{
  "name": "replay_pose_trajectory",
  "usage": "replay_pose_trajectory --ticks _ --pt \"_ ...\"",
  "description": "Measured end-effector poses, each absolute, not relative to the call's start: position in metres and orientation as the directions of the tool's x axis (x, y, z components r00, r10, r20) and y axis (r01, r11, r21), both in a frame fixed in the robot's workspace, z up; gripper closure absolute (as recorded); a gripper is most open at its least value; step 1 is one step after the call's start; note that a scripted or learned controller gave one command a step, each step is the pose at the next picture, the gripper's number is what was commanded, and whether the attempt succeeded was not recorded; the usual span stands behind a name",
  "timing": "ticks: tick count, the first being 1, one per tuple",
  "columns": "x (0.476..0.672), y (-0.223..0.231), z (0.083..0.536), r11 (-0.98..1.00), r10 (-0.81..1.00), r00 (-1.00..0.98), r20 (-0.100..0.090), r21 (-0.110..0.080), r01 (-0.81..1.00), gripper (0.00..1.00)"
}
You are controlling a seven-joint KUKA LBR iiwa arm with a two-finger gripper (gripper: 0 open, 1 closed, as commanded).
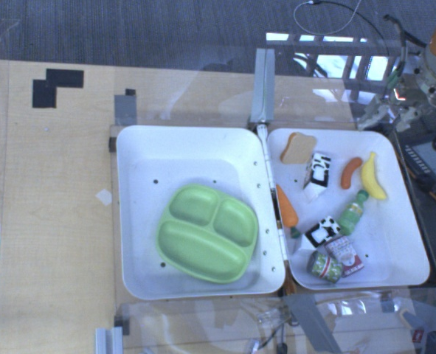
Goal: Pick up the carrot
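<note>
Lying in right bin [417, 268], carrot [287, 208], far from arm [433, 72]

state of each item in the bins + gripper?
carrot: lying flat against right bin's left wall, not grasped
green plate: upright in left bin
bread slice: flat
sausage: lying
banana: lying
green bottle: on its side
gripper: outside the bins, top right

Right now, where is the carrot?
The carrot lies in the right bin, tight against its left wall, below the bread and left of the small cow-patterned carton.
</note>
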State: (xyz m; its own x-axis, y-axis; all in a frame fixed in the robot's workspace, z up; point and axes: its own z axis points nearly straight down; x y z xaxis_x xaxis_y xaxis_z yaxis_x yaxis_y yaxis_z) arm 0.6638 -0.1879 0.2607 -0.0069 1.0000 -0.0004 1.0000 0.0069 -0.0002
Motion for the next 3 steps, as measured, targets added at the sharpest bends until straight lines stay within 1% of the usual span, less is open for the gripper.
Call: replay_pose_trajectory --ticks 1,2,3 --pt "0.671 -0.15 0.14 0.583 0.812 -0.583 -0.001 0.002 0.812 0.0" --pt "0.672 -0.161 0.125 0.733 0.681 -0.733 -0.006 0.003 0.681 0.0" --pt "0.672 -0.161 0.125 0.733 0.681 -0.733 -0.006 0.003 0.681 0.0"
